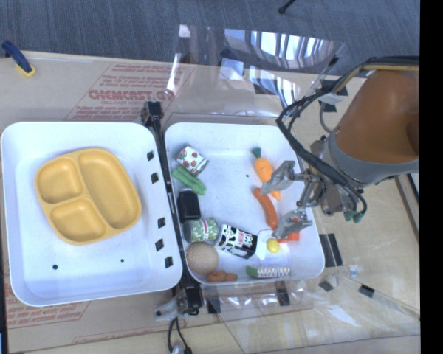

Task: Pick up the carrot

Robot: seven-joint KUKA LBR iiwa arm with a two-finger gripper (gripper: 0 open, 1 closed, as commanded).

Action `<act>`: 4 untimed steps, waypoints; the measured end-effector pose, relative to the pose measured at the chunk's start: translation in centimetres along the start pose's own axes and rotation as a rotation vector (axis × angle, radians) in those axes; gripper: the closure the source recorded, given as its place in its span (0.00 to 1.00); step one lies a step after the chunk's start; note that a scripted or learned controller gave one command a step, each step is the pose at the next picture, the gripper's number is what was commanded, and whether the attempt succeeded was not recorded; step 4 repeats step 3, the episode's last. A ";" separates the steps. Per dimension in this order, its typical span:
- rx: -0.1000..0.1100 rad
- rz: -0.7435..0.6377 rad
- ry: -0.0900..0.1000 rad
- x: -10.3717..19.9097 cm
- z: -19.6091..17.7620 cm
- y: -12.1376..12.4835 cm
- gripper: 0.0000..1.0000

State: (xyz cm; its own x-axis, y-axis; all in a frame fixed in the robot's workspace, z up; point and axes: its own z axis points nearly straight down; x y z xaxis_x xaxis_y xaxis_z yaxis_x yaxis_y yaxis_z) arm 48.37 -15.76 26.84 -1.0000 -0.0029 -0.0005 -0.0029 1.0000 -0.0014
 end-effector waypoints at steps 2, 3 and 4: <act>-0.001 -0.019 0.001 -10.7 17.7 -4.9 0.00; 0.000 -0.029 -0.004 -11.0 16.5 -4.6 1.00; 0.000 -0.029 -0.004 -11.0 16.5 -4.6 1.00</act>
